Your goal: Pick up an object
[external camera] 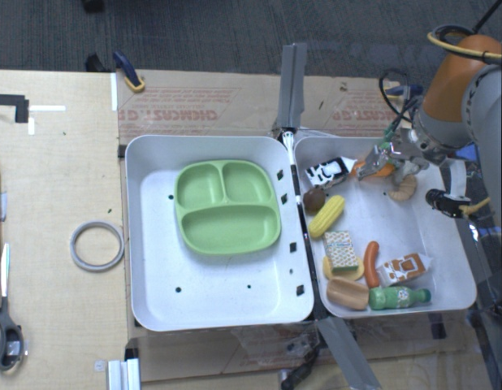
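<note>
1. Reaching in from the right, the gripper (384,162) hangs over the far end of the right bin (458,242), its fingers closed on a small orange toy (371,167).
2. A tan piece (404,188) lies just beside it.
3. Corn (326,215), a sausage (371,263) and a green bottle (399,297) lie nearer.
4. The left bin (145,242) holds a green divided plate (227,206).

On the bench's left edge we see scissors (6,331), with a ring of tape (97,244) just left of the left bin (145,299). A blue-and-yellow clamp (129,71) sits near the far edge.
</note>
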You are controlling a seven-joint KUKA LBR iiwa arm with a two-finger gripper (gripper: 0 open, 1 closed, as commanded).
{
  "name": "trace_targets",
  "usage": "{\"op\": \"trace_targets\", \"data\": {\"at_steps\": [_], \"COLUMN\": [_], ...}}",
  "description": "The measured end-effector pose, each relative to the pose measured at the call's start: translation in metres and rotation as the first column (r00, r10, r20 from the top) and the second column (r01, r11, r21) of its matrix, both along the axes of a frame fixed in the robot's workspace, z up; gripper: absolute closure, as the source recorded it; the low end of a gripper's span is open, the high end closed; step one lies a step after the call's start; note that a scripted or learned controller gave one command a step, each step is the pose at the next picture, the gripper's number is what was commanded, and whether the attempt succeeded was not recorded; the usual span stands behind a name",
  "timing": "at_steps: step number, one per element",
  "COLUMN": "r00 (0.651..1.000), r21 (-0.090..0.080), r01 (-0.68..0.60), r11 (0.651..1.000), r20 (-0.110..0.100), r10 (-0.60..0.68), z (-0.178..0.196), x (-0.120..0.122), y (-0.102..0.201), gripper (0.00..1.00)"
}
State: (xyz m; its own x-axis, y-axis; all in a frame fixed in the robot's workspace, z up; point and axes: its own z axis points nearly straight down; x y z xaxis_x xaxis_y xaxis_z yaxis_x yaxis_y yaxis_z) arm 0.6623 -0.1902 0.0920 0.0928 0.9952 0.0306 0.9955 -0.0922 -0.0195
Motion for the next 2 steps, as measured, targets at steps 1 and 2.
{"op": "trace_targets", "data": {"at_steps": [1, 2], "r00": [0.994, 0.993], "r21": [-0.003, -0.004], "r01": [0.112, 0.118], "r11": [0.994, 0.993], "r20": [-0.002, -0.002], "r10": [-0.112, -0.118], "z": [0.0021, 0.0026], "x": [0.0007, 0.0008], "y": [-0.002, -0.0036], "gripper": [0.0, 0.0]}}
